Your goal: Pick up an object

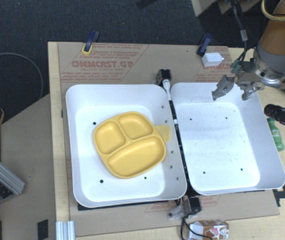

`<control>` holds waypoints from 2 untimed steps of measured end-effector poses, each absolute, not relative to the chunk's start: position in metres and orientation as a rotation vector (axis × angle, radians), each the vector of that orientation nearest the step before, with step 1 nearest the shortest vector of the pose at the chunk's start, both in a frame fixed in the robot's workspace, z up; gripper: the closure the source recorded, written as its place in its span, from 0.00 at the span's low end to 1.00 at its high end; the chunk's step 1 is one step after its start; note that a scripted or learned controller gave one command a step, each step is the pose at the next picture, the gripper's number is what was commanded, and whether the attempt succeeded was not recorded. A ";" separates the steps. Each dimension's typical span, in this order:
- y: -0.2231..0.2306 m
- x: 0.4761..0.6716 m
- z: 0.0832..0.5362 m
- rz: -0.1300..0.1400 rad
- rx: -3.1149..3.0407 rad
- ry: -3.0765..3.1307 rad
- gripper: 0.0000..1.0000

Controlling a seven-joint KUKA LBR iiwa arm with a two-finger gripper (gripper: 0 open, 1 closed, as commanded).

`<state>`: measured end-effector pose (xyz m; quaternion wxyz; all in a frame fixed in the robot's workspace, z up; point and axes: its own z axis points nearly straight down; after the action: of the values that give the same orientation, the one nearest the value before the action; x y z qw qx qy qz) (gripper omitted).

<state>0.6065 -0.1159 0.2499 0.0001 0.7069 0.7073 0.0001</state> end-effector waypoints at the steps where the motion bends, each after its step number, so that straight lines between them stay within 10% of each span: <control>1: -0.065 0.545 0.306 0.001 2.219 2.228 0.00; 2: 0.002 0.497 0.421 0.020 2.205 2.226 0.00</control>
<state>0.4973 0.0015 0.4208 0.0040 0.7036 0.7105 0.0064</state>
